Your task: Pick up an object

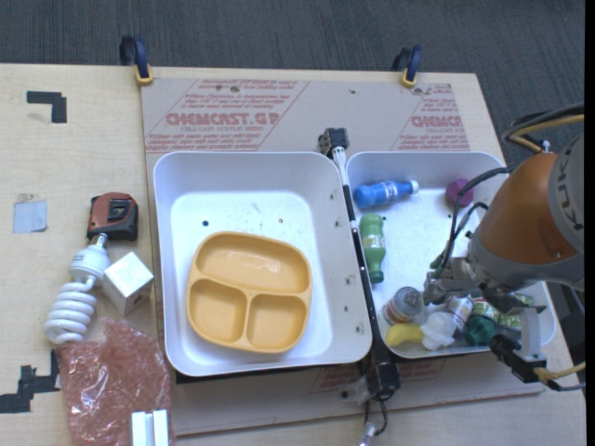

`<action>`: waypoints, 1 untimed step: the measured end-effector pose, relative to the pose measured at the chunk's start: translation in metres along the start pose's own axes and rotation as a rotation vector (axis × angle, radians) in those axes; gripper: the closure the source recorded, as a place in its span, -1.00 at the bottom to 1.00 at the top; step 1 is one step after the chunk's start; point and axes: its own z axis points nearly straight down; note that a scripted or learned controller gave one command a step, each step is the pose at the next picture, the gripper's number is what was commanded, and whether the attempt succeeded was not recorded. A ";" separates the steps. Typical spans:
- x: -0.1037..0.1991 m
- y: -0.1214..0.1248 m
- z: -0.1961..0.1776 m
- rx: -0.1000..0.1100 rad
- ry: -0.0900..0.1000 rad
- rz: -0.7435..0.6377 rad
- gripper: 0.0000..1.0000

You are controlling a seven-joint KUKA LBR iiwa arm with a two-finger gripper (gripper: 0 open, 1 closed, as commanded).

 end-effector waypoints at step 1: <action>0.070 0.032 -0.090 0.003 0.000 -0.004 1.00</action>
